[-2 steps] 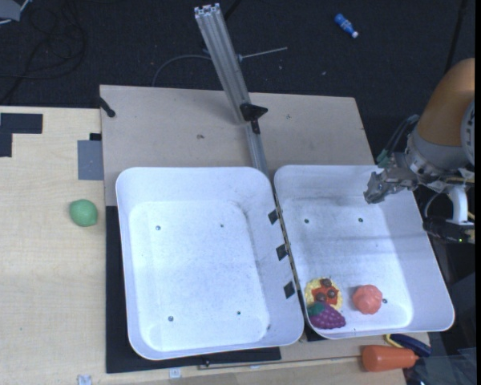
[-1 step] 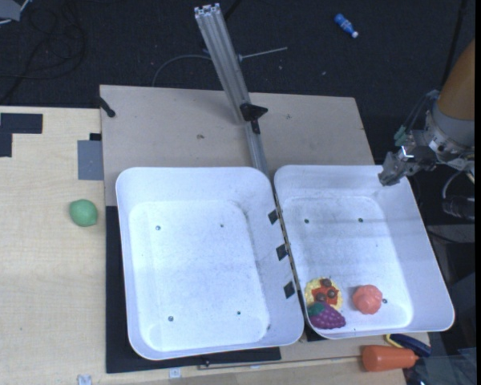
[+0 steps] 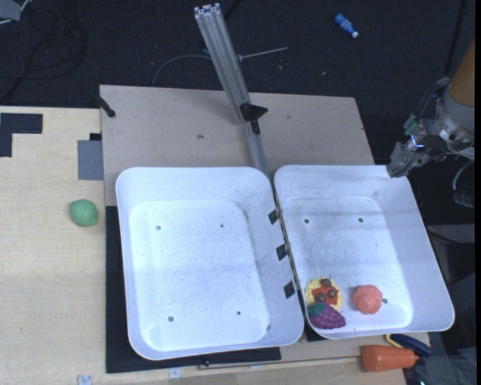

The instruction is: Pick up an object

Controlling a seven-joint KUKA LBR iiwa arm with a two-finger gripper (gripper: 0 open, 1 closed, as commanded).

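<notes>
My pincer (image 3: 401, 164) hangs at the right white bin's (image 3: 421, 215) far corner; its opening I cannot tell. The round orange-pink toy (image 3: 368, 298) lies toward the near wall.

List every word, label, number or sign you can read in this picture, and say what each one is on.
None can be read.
The two white bins carry no print.
The toy fruit, the pink ball, the green ball and the orange thing at the bench's front edge show no lettering.
The blue item on the dark floor is too small to tell.
</notes>
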